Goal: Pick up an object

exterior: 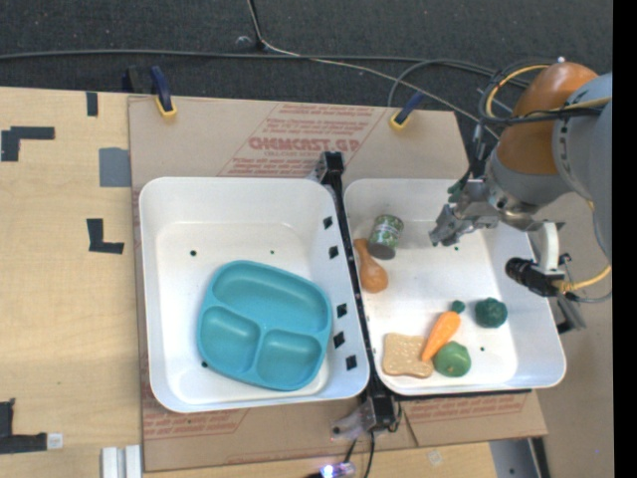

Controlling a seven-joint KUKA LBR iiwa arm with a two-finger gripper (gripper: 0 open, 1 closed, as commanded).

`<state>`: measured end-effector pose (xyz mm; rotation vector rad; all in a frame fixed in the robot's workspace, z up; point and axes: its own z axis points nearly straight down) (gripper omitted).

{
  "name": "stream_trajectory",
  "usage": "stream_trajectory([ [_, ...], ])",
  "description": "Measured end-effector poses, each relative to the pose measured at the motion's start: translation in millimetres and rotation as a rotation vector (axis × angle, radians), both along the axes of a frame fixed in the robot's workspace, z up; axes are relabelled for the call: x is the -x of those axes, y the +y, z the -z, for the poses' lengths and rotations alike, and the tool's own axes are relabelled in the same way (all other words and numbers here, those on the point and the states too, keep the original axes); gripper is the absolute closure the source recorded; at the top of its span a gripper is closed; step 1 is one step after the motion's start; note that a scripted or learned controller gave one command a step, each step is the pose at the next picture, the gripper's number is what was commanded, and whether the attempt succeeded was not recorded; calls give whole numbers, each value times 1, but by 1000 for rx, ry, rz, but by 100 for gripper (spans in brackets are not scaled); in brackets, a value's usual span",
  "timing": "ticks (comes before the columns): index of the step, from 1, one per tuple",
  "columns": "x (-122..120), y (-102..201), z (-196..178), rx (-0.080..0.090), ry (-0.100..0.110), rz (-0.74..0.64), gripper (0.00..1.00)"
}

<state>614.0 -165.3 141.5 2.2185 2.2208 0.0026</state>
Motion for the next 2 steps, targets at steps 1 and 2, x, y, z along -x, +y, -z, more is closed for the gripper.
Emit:
stream_trajectory([
  [1, -2, -1, -64, 1, -3, 0, 100],
  [2, -3, -1, -95, 0, 1, 0, 100],
])
